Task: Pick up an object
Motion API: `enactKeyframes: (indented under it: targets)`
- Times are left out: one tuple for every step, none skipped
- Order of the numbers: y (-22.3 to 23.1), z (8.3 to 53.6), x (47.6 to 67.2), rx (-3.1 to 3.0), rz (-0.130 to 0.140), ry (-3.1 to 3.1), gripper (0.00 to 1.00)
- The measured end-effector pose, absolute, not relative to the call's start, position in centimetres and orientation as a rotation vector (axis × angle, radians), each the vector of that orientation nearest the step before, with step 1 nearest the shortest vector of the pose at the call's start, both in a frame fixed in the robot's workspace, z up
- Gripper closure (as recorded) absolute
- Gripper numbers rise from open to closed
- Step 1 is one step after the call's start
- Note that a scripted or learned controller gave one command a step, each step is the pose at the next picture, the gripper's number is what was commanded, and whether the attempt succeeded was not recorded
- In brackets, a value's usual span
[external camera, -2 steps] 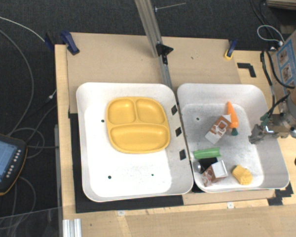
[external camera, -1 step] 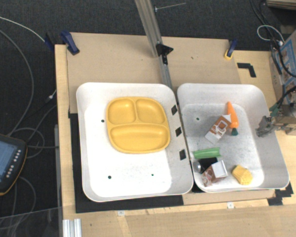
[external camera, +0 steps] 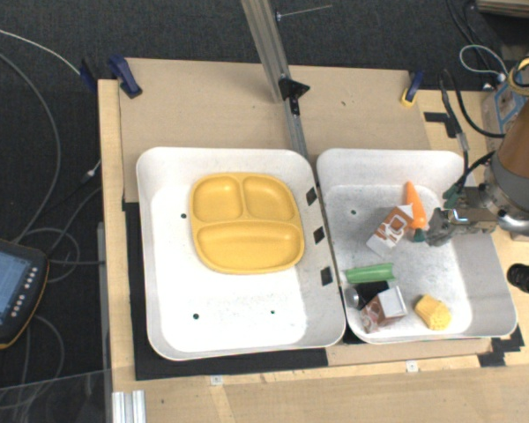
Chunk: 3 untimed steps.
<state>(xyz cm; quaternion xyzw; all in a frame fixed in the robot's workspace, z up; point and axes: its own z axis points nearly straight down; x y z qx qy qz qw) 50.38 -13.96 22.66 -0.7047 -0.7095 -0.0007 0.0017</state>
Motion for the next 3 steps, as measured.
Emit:
enactKeyframes:
  targets:
    - [-8.9,23.7,50.2,-2.211,-0.004,-2.227,1.0]
    - [-3.6,24.7,50.6,-2.212,-0.006,-2.23,1.0]
    - [2.8,24.7,50.2,-2.209,-0.003,-2.229,1.0]
